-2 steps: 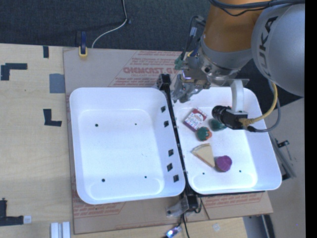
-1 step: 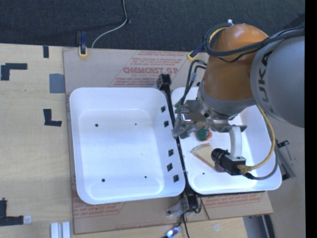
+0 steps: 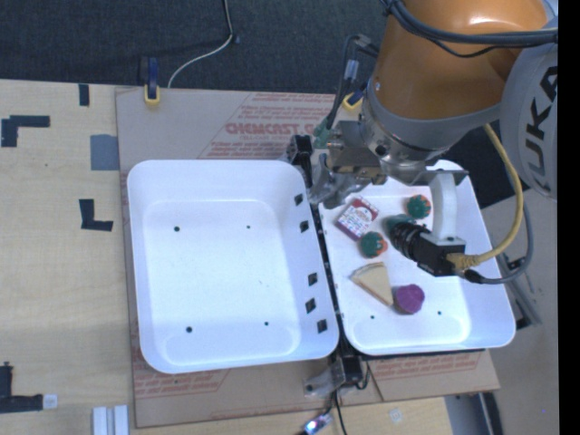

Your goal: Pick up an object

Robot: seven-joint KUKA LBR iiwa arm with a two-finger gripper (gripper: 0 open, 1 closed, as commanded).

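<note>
Objects for picking all lie in the right bin (image 3: pixel 480 333), beneath me; the red-and-white packet (image 3: pixel 357 217) sits nearest the divider, with a green ball (image 3: pixel 372 243) just below it and another green ball (image 3: pixel 418 207) further right; a tan wedge (image 3: pixel 374 284) rests toward the near side, touching or almost touching a purple ball (image 3: pixel 410 298); the left bin (image 3: pixel 145 188) holds nothing I can make out. My gripper (image 3: pixel 333 181) hangs over the far-left corner of the right bin, close to the packet; my own wrist hides so much that I cannot tell how it stands, and I see nothing held. I judge this the approach step, the grasp not yet made; the next move calls for settling on one target, probably the packet, centring over it, and descending clear of the bin wall and the neighbouring ball.
</note>
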